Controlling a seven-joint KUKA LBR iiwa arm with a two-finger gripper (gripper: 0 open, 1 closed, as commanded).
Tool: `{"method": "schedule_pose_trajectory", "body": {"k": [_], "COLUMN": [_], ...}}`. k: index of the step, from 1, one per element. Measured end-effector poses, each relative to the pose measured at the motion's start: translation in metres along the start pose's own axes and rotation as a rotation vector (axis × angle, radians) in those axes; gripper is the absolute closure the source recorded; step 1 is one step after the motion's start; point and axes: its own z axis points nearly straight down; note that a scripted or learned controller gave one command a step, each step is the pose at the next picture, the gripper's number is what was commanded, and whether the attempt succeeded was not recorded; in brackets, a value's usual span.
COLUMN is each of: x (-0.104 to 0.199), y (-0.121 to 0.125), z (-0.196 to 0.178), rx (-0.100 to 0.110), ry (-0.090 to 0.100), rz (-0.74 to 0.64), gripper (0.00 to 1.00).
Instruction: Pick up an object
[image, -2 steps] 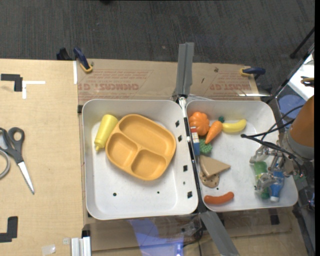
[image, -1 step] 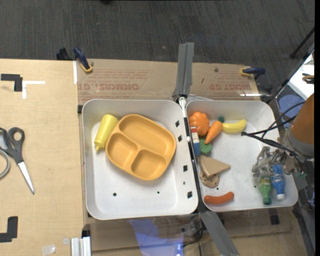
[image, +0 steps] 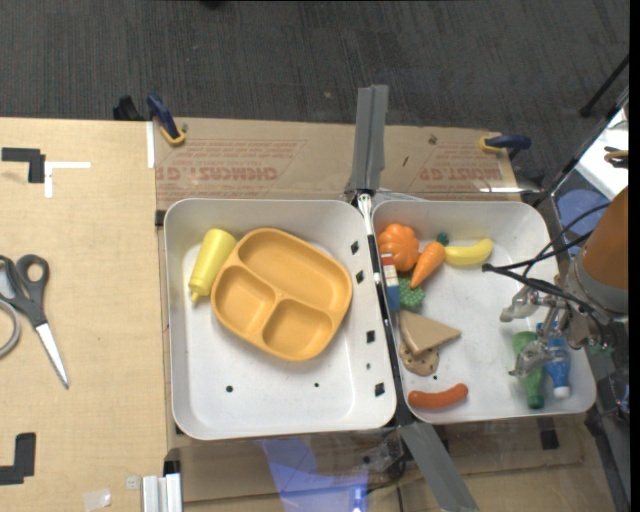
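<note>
The right bin (image: 480, 215) holds an orange fruit (image: 398, 243), a carrot (image: 427, 262), a banana (image: 468, 252), a tan bread wedge (image: 425, 332), a brown cookie (image: 422, 362) and a red sausage (image: 437, 397). My gripper (image: 545, 345) hangs low over that bin's right side, its metal parts right above a green toy (image: 526, 350) and a blue and white item (image: 558, 376). Whether either is held is unclear. The left bin (image: 190, 400) holds an orange divided plate (image: 280, 293) and a yellow bottle (image: 208, 262).
A small tube (image: 388, 280) and a green leafy piece (image: 412, 297) lie against the divider between the bins. Black cables (image: 520, 270) run from the arm across the right bin. Scissors (image: 35, 310) lie on the bench at the far left.
</note>
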Motion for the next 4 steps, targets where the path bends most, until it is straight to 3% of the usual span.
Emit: {"method": "schedule_pose_trajectory", "body": {"k": [1,2,3,4], "x": [-0.002,-0.019,-0.019,0.033], "y": [0.001,0.062,0.062,0.038], "z": [-0.010,-0.067,-0.067,0.010], "rx": [0.001,0.000,0.000,0.000], "ry": [-0.004,0.003,0.003,0.005], "rz": [-0.003,0.103,0.103,0.127], "gripper": [1.00,1.00,0.00,0.00]}}
